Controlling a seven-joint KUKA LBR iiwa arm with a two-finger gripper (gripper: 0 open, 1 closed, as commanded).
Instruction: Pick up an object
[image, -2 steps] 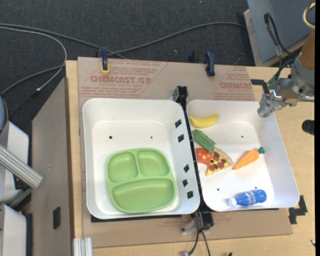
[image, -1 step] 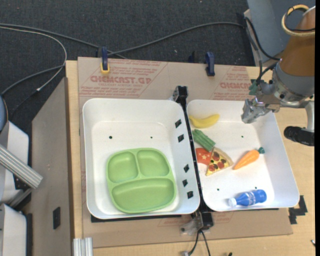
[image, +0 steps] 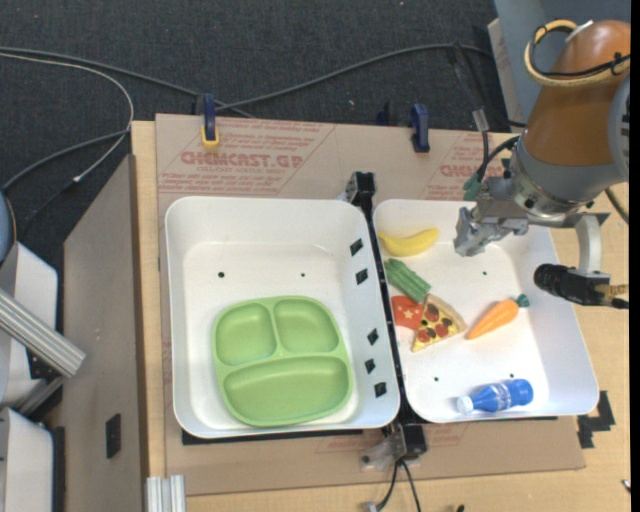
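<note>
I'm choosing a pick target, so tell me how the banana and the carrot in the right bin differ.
The banana is yellow and curved; the carrot is orange, straight and tapered with a green tip. The banana lies nearly level by the divider, close to the gripper; the carrot lies aslant, farther right and nearer the camera. Both are toy foods lying free in the right bin.

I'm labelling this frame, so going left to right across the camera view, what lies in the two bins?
Green divided plate → yellow toy banana → pizza slice toy → orange toy carrot.
</note>
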